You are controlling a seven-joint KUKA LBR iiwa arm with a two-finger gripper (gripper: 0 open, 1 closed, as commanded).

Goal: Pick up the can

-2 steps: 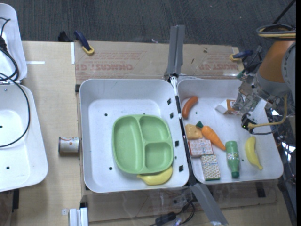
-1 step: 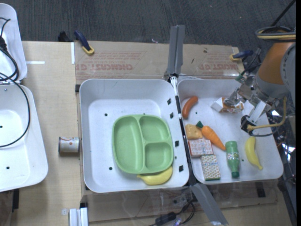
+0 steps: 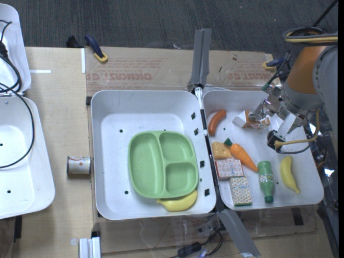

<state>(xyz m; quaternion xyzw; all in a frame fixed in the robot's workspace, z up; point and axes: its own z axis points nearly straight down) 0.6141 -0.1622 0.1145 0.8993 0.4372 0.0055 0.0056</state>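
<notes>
**Can on the bench, outside both bins; gripper over the right bin**

Your left bin (image 3: 99,144) holds a green divided plate (image 3: 164,163). The right bin (image 3: 309,195) holds the small stuff. The arm (image 3: 309,71) reaches in over the right bin's far right side. The gripper (image 3: 264,110) sits just beside a crumpled packet (image 3: 251,121), and you cannot tell if it is open or closed. A yellow banana (image 3: 177,203) pokes out at the plate's near edge. In the right bin you have a second banana (image 3: 289,174), a green bottle (image 3: 265,180), a carrot (image 3: 243,156) and a reddish sausage (image 3: 216,121). The can (image 3: 79,165) lies on its side on the bench, just left of the left bin's wall and well apart from the gripper.
</notes>
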